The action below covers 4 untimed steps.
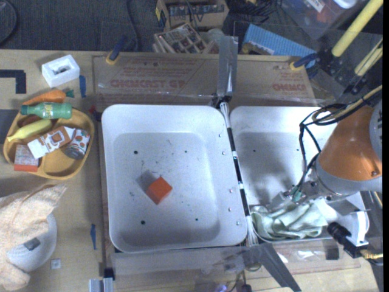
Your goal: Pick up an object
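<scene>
a: camera view, looking down on two white bins side by side on the worktop. left bin (121, 132) holding one small orange block (160, 190), near the middle of the floor, well apart from every wall.

b: and the right bin (267, 126)?

a: holding a crumpled pale cloth (290, 219) bunched in the near corner, close to the wall shared with the left bin. arm (347, 157) reaching in from the right, hanging low over that cloth.

b: pincer?

a: roughly here (299, 193), just above or touching the cloth, with cables crowding it. cannot tell open from closed; too blurred and small. nothing visibly held.

b: handling of the cloth, then?

a: probably light, soft, limp. no risk of breaking, little risk of slipping. likely to drape and drag once lifted, maybe snag on the bin wall. best taken at a raised fold near the middle of the heap, pinching straight down so that some fabric gathers in between. thin flat edges likely to slide out.

b: and the block?

a: looks stiff, light, flat-faced. sits turned at an angle, so needs a squeeze across two opposite faces, lined up with that turn. smooth faces could squirt out of a skewed grip. plenty of room around it for coming down.
</scene>
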Each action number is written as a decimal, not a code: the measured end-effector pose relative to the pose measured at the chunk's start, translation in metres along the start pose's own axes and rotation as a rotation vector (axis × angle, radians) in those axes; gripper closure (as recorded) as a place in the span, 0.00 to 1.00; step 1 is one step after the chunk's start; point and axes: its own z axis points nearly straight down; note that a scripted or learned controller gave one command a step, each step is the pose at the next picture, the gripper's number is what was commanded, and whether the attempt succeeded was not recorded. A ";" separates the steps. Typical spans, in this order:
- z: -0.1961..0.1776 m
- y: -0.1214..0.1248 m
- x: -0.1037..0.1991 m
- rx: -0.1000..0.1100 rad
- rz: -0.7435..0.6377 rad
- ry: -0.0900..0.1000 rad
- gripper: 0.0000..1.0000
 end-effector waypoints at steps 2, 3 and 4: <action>0.004 -0.006 -0.027 -0.006 0.158 -0.003 0.00; -0.041 0.070 -0.037 -0.001 0.101 -0.002 0.00; -0.050 0.003 -0.034 0.001 -0.147 0.001 0.00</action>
